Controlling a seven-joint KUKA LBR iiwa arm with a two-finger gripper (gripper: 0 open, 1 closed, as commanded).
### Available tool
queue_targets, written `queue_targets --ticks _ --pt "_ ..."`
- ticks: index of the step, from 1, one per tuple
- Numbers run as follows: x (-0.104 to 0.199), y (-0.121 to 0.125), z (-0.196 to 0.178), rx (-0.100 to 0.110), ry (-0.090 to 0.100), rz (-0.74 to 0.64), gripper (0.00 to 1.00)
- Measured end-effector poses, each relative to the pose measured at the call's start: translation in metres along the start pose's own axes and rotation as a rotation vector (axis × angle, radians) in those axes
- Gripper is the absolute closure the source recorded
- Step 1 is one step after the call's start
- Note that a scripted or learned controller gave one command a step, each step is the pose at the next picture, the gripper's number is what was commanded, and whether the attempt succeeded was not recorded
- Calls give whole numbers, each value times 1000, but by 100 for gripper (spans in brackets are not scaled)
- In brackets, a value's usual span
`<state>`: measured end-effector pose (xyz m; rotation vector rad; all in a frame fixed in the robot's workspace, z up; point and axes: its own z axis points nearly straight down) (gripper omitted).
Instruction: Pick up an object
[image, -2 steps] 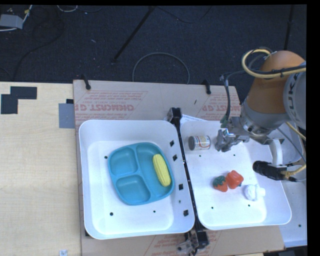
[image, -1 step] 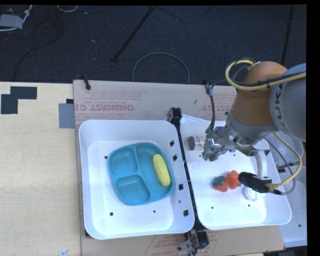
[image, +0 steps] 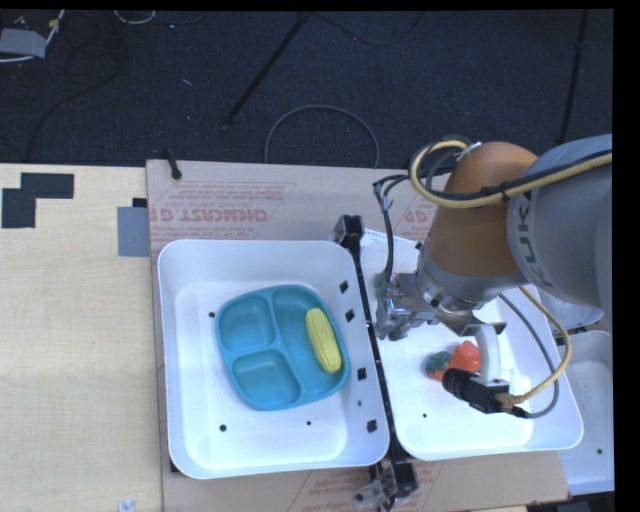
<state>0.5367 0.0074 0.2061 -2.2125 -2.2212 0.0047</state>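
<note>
A blue divided tray (image: 262, 358) lies in the left bin (image: 195, 420). On the tray's right compartment rests a yellow corn cob (image: 323, 338). In the right bin (image: 440, 435) there is a small orange object (image: 464, 355) with a teal and dark bit (image: 436, 366) beside it, partly hidden by the robot's parts. My gripper (image: 396, 318) hangs low over the right bin's left side, close to the divider between the bins and left of the orange object. Nothing shows held in it.
The bulky grey and orange wrist (image: 480, 235) covers the back of the right bin. Cardboard (image: 220, 205) lies under both bins, with a wooden bench surface (image: 70, 350) to the left.
</note>
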Motion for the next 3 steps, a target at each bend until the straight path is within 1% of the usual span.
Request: queue_targets --ticks 1,2,3 --pt "53 -28 -3 0 -1 1 100" --pt "99 -46 -29 -4 -1 0 100" --pt "97 -45 -27 -2 -3 3 0"
